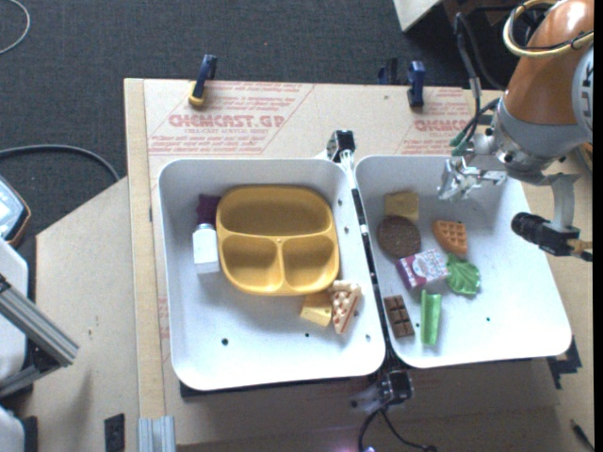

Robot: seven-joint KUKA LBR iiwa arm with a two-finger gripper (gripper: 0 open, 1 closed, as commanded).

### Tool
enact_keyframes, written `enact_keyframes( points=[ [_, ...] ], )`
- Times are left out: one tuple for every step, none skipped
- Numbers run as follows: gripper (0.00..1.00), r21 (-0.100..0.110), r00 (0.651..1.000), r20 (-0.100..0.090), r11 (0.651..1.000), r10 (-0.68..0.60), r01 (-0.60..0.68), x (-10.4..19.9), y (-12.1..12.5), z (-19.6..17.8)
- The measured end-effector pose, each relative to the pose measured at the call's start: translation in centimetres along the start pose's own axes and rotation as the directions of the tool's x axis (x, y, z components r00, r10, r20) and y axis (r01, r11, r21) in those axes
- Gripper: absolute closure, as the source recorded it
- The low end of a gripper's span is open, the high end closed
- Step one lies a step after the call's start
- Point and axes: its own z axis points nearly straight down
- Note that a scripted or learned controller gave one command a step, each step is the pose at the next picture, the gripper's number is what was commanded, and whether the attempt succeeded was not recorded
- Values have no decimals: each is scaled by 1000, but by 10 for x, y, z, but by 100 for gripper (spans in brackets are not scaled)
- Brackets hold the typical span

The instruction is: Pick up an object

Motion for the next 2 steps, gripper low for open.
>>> enact_keyframes(
  points=[
    [100, -2, 1000, 0, 1000, 1, -1, 21, 57, -12],
    [100, 3, 1000, 1, 1000, 3, -3, 19, 65, 3]
  ],
)
